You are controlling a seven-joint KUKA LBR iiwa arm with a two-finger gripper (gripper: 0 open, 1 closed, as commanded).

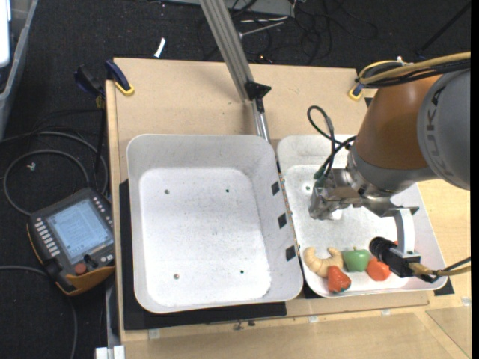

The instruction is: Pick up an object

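Nearest the camera, toy foods lay clustered along the right bin's (299, 155) front edge: a red strawberry (338, 278), a tan croissant (320, 260), a green pepper (358, 259) and an orange piece (378, 269). The gripper (326, 204) hung over bare floor behind them, its grip state impossible to tell. A straight descent would likely miss everything, since the cluster sat apart, toward the rim.

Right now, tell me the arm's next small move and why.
Probably shift the end effector toward the near edge of the right bin. It sits over bare bin floor, while the pale curved piece, green piece and red pieces cluster there.
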